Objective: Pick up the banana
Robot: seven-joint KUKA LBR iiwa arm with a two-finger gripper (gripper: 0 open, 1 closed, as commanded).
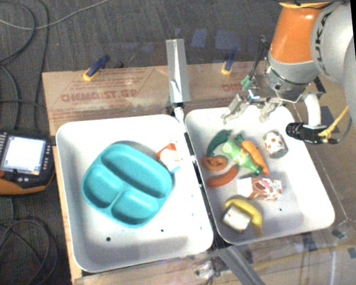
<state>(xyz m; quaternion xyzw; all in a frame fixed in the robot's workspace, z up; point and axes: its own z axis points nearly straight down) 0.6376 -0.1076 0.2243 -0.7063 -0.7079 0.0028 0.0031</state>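
The gripper (250, 107), fingers spread and holding nothing, hangs over the right bin's (318, 215) upper edge; the banana (251, 211) lies well below it, near the bin's bottom.

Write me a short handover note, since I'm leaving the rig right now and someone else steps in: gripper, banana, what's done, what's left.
Gripper: open, holding nothing, hovering over the far edge of the right bin.
Banana: lies at the near end of the right bin, curled against a small white-and-brown item, well apart from the gripper.
Other toy foods, including a carrot and a sausage, lie between gripper and banana.
Left bin: holds a teal divided plate.
Done: nothing yet; banana not picked.
Left: move over the banana, descend, grasp, lift.
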